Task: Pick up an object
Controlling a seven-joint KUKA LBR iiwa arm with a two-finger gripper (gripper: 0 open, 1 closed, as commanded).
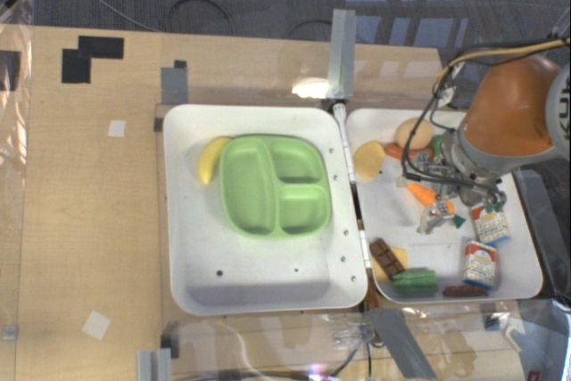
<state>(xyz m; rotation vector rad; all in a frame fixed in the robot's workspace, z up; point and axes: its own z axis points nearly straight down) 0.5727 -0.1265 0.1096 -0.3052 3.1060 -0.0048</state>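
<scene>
My gripper (436, 215) hangs low over the middle of the right bin (526, 277), under the orange wrist band. Just up and left of it lies an orange carrot-like piece (417, 189). A small teal item (451, 208) sits right beside the gripper. Two small cartons (491, 226) (479, 264) stand to its right and lower right. A chocolate bar (384, 256), a green vegetable (415, 281) and a dark brown piece (464, 290) lie along the near edge. A round yellow item (368, 159) and a tan ball (412, 135) lie at the far side.
The left bin (192, 263) holds a green divided plate (272, 185) with a banana (211, 159) at its left edge. A ridge between the two bins runs close to the yellow item. The arm and its cables cover the right bin's far right corner.
</scene>
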